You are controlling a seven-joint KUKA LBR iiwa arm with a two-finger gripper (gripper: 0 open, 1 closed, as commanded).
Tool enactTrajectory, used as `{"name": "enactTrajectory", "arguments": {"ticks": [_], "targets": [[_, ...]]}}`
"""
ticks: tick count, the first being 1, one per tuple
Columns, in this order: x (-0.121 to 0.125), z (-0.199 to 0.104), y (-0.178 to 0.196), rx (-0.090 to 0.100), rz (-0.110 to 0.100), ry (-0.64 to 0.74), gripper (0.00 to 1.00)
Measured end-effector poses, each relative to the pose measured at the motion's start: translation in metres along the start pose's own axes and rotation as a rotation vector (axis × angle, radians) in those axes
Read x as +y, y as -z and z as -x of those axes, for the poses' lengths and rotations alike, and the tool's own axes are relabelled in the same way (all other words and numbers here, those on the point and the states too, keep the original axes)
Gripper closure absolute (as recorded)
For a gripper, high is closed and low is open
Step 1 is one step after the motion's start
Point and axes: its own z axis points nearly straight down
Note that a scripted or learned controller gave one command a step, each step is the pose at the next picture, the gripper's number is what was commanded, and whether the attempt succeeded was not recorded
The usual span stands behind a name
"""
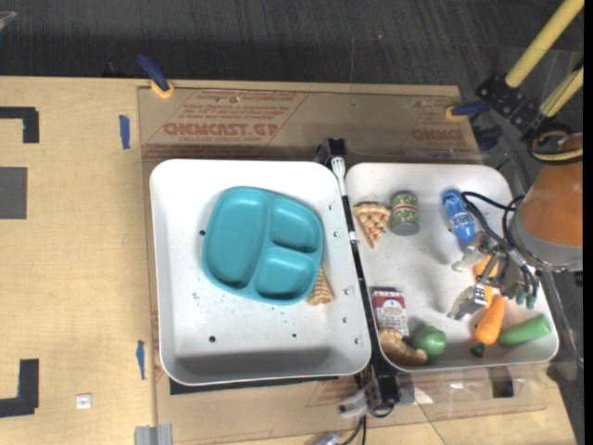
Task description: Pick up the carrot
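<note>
The carrot (488,321) is a small orange piece lying at a slant near the front right of the right bin (422,258), its dark tip toward the front wall. My gripper (465,284) hangs low over that bin just to the carrot's upper left, below the arm's orange band (556,213). Its two silver fingertips (460,263) stand apart, so it is open. The nearer fingertip sits close beside the carrot's upper end, and the carrot is not between the fingers.
A green cucumber-like piece (525,330) lies right of the carrot. A green pepper (429,341), a red-and-white carton (389,311), a pizza slice (372,221), a can (404,211) and a blue bottle (454,213) share the bin. The left bin (185,323) holds a teal divided plate (264,244) and a cone (320,288).
</note>
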Motion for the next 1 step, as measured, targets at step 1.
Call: {"name": "enactTrajectory", "arguments": {"ticks": [1], "targets": [[0.0564,-0.0171,-0.022,0.016,-0.004,-0.289,0.0]]}}
